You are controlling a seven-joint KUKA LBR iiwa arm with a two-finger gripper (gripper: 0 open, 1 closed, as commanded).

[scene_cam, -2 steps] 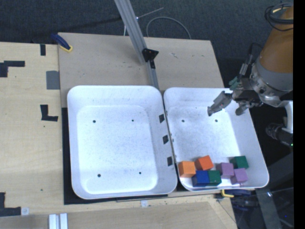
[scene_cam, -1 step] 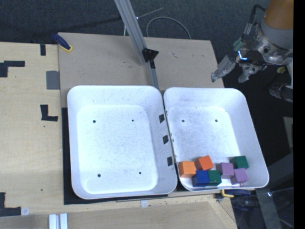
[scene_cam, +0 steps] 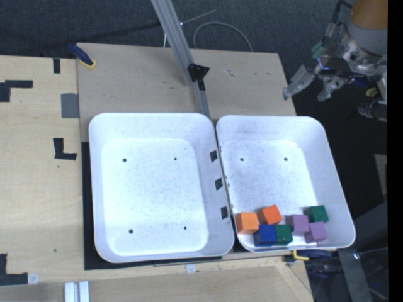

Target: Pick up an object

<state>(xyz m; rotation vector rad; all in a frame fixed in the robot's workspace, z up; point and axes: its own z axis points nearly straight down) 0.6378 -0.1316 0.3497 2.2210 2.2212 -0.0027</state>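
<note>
end effector (scene_cam: 310,85): seen at upper right of the frame, fingers spread apart, nothing held
small coloured blocks (scene_cam: 281,225): clustered at lower right, in the right shallow white plastic bin (scene_cam: 315,134)

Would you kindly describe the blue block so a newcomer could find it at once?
Look in the right-hand bin, at the cluster of blocks along its near edge. The blue block sits in the front row, just below two orange blocks with a green block touching its right side; it is the only blue one.

Plywood bench (scene_cam: 145,80) on dark carpet (scene_cam: 75,11). Black tape marks (scene_cam: 60,148) on bench's left side. Metal pole (scene_cam: 173,27) slants across top; thin cable loop (scene_cam: 220,33) beside it.
</note>
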